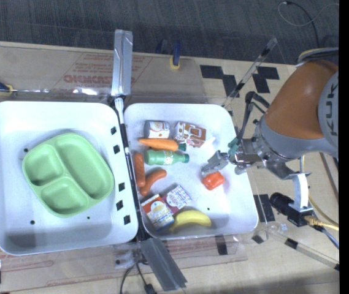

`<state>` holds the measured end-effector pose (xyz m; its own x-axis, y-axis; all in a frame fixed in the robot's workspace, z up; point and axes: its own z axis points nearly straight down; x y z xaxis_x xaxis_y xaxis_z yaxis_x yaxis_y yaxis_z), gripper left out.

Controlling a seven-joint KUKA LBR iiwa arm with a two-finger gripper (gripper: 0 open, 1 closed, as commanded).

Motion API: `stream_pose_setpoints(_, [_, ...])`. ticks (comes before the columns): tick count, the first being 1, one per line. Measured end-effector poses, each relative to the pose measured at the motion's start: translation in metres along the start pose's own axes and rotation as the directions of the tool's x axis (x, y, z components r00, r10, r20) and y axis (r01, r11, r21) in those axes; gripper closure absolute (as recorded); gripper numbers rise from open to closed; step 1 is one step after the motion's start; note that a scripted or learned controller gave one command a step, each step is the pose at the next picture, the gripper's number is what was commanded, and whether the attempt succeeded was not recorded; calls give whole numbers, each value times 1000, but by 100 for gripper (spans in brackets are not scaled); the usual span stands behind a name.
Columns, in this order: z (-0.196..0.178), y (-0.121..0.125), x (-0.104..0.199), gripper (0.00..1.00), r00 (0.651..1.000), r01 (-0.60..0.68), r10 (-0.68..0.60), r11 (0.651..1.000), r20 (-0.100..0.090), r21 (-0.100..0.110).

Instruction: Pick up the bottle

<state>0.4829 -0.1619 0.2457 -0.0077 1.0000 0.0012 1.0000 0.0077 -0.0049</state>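
The bottle (167, 158) is green with a white label and a dark green cap. It lies on its side in the middle of the right bin (238, 207), cap pointing right. My gripper (214, 162) hangs over the right half of that bin, a short way right of the bottle's cap and apart from it. Just below the gripper sits a small red vegetable (213, 180). Nothing shows held in the gripper.
An orange carrot (159, 144) lies just above the bottle, with two small cartons (174, 130) behind it. Two sausages (143, 171), snack packets (165, 206) and a banana (191, 219) lie nearer the front. A green divided plate (69, 172) sits in the left bin (8, 225).
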Motion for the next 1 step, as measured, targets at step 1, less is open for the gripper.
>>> stream_pose_setpoints(1, [92,65,13,0,946,323,-323,946,0,1])
